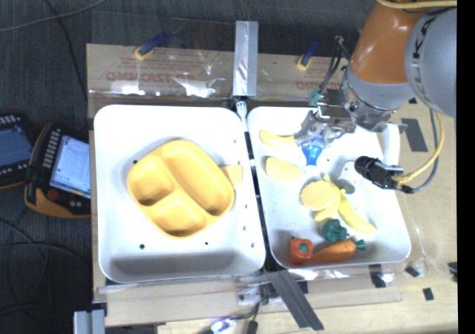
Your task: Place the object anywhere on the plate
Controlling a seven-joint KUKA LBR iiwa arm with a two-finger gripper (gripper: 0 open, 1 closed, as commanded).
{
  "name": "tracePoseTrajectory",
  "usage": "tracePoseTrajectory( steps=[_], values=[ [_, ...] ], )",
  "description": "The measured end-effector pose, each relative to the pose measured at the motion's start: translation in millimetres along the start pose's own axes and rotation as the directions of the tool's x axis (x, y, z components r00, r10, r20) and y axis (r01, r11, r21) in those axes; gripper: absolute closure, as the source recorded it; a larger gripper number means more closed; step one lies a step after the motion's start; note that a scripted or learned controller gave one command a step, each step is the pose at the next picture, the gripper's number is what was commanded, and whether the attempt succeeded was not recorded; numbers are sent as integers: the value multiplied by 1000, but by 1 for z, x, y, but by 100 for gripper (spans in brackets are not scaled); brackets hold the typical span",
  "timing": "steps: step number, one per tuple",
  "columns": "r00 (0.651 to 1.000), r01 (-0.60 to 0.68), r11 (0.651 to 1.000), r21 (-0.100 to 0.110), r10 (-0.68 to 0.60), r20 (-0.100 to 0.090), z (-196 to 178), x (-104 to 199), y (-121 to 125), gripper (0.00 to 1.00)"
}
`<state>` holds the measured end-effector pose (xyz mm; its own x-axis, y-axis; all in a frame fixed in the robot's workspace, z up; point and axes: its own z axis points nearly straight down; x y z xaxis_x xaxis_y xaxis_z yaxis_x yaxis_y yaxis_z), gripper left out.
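A yellow three-compartment plate lies in the left bin. My gripper hangs over the upper middle of the right bin, with its blue tip just above the bin floor. It is between a pale yellow slice to its left and a round yellow piece below it. Nothing visibly sits in the gripper. A second pale yellow slice lies lower left of the tip.
At the right bin's front lie an orange carrot, a red piece, a green piece and a yellow banana. A small pale yellow piece rests by the plate's right edge. A black cable connector hangs beside the wrist.
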<state>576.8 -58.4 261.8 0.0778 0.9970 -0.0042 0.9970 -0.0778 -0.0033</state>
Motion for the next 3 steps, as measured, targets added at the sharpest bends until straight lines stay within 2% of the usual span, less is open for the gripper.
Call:
tracePoseTrajectory(
  steps=[1, 2, 3],
  values=[
    [996, 84, 996, 0, -84, -2, 37, -35, -20, 100],
    [992, 128, 992, -1, -128, -4, 4, 108, -1, 100],
    [987, 158, 987, 2, -158, -2, 64, 178, -3, 100]
  ],
)
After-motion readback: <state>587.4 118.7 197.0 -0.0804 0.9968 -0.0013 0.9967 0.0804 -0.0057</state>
